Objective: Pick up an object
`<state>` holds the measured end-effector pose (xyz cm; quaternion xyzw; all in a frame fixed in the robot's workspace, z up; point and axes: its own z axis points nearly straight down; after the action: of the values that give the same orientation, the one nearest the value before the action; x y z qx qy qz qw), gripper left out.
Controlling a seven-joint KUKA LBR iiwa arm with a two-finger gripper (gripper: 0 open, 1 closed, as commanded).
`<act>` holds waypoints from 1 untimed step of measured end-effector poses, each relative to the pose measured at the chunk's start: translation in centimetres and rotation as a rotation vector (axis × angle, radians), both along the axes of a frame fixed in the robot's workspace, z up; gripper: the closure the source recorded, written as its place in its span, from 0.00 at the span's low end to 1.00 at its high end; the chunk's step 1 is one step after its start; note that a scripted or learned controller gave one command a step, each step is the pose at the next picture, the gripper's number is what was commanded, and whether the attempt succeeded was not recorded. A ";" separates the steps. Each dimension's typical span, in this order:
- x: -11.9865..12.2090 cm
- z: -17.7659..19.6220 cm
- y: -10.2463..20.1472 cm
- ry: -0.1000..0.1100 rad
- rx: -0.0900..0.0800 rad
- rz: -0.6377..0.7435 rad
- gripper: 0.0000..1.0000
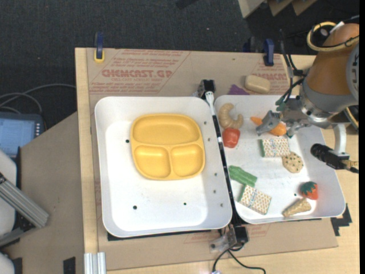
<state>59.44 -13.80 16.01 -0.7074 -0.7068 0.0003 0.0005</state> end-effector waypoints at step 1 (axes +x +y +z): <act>4.8 -8.0 2.9 0.002 0.001 0.003 0.00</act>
<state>64.27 -10.87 7.97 -0.7061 -0.7081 0.0006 0.0015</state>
